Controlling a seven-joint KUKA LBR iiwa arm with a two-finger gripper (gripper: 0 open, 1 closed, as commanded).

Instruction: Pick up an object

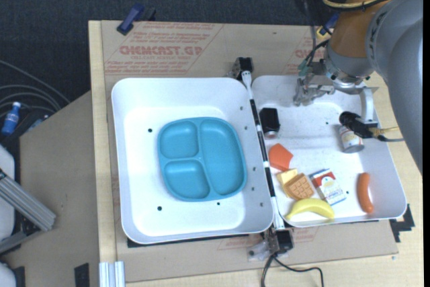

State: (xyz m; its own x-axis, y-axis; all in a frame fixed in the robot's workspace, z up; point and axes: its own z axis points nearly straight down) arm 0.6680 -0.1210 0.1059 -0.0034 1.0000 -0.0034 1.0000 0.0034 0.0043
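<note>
The approach step of the pick is judged to be in hand: the gripper (307, 95) is seen low over the far end of the right bin (306, 138), with bare white floor beneath it, and nothing is seen held in it. Whether it is released or clenched cannot be told from this view. No single target is fixed by the task, so any item may be taken. The nearest candidate, a small black box (269, 120), is found just beside the gripper, toward the left bin (134, 144). The others are grouped well below it in the view: an orange wedge (280, 156), a yellow block (295, 183), a red-and-white carton (329, 186), a banana (310, 210) and a sausage (365, 192). A blue divided plate (201, 158) is set far off to the gripper's other side, in the left bin. For the next move, the gripper must be brought squarely over one item, then lowered and closed on it. "CHEMCAST" can be read in red on the brown sheet (161, 49) covering the counter; the carton's print is too small to be made out.
</note>
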